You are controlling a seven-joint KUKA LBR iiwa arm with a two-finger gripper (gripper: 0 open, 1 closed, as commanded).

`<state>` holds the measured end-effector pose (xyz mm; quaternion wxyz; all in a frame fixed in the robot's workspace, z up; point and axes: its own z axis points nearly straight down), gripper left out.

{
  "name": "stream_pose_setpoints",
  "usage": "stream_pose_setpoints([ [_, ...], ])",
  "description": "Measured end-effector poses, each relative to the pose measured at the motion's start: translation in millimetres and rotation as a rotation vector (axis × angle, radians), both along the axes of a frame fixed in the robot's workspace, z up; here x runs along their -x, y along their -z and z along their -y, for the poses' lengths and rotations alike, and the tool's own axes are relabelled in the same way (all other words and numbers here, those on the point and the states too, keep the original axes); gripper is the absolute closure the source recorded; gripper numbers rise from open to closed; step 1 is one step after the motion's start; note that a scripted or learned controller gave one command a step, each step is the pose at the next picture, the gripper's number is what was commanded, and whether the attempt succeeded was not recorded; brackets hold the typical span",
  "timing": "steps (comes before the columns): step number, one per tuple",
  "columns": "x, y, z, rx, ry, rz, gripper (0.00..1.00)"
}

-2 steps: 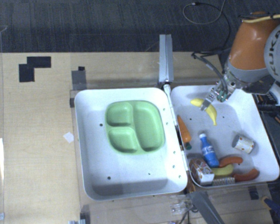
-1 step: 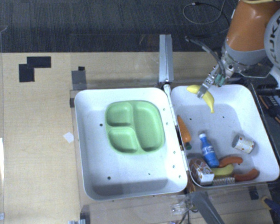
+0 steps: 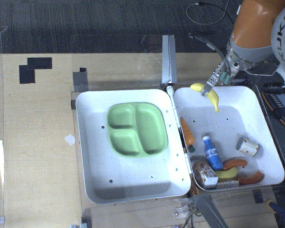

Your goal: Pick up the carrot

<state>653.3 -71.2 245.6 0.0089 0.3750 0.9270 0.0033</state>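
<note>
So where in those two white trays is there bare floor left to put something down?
Right tray: the middle is bare, between the banana at the back, the carrot along the left wall and the small can on the right. Its front edge is crowded with the bottle, sausages and a packet. Left tray: bare strips surround the green plate, widest in front.

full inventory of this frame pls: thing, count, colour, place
bins: 2, white, side by side on the bench
divided tray: 1, green, three compartments, in the left bin
carrot: 1, orange, right bin along its left wall
banana: 1, yellow, right bin near the far edge, under the gripper
bottle: 1, blue with white cap, middle of right bin
can: 1, pale, on its side, right bin's right part
sausages: 2, red-brown, right bin's near edge
arm: 1, grey and orange, upper right
gripper: 1, above the banana
</note>
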Motion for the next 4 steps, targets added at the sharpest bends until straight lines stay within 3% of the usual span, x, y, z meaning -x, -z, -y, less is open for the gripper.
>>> stream_pose_setpoints([
  [1,13,-114,58,0.007,-0.358,-0.007,1.0],
  [2,22,-83,60,0.011,-0.75,-0.008,1.0],
  [3,40,-48,30,0.016,-1.112,-0.007,1.0],
  [4,99,-22,-39,0.014,-1.102,-0.008,1.0],
])
